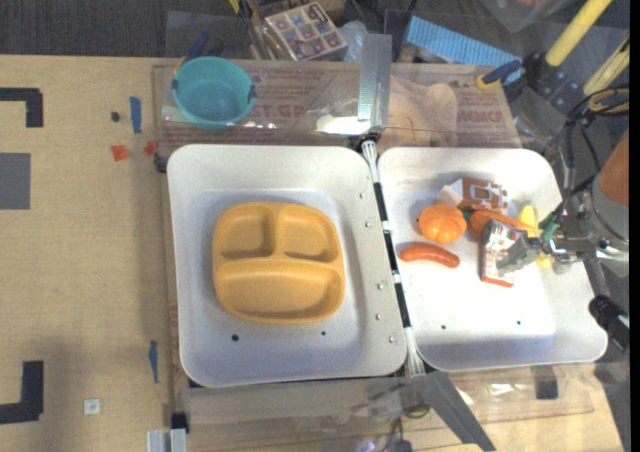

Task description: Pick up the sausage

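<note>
Toward the left side of the right bin (480,325) lies the sausage (429,255), just below a small orange pumpkin (442,223). The claw (520,252) sits well to the sausage's right, among a cluster of small toys, apart from it; whether it is released or clenched cannot be told. A yellow divided plate (279,262) rests in the left bin (200,190).

Claw (525,252): small metallic silver-grey assembly, green patch on its wrist block, black cables looping off it, orange band on arm at far right.
</note>
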`<state>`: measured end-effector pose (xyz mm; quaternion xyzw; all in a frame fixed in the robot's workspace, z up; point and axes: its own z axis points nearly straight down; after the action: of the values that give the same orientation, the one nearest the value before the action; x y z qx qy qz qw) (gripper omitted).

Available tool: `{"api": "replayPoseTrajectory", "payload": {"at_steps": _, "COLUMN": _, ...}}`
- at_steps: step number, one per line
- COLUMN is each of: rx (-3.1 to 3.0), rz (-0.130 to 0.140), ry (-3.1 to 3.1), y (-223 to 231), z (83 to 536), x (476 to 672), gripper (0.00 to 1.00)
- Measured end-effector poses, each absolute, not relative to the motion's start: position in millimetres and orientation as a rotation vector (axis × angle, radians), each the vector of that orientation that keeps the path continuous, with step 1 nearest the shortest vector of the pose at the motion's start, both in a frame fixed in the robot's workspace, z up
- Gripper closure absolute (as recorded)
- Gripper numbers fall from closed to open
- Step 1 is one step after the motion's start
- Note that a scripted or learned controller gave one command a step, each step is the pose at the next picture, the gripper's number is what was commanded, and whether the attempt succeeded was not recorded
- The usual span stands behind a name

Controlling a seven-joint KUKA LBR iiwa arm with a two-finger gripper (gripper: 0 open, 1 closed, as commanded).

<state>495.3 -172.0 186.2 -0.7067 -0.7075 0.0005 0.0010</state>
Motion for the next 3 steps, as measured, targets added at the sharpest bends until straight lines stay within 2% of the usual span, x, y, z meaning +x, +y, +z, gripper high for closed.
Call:
{"api": "replayPoseTrajectory", "payload": {"at_steps": 1, "rx": -1.914, "rz": -0.008, "ry": -2.511, "y": -122.6, "z": 92.3, "x": 510.7, "gripper": 0.00}}
{"api": "replayPoseTrajectory", "payload": {"at_steps": 2, "rx": -1.995, "rz": -0.016, "ry": -2.454, "y": -102.3, "z": 94.8, "x": 581.3, "gripper": 0.00}}
{"api": "replayPoseTrajectory", "payload": {"at_steps": 3, "rx": -2.006, "rz": -0.017, "ry": -2.458, "y": -106.1, "z": 106.4, "x": 582.8, "gripper": 1.00}}
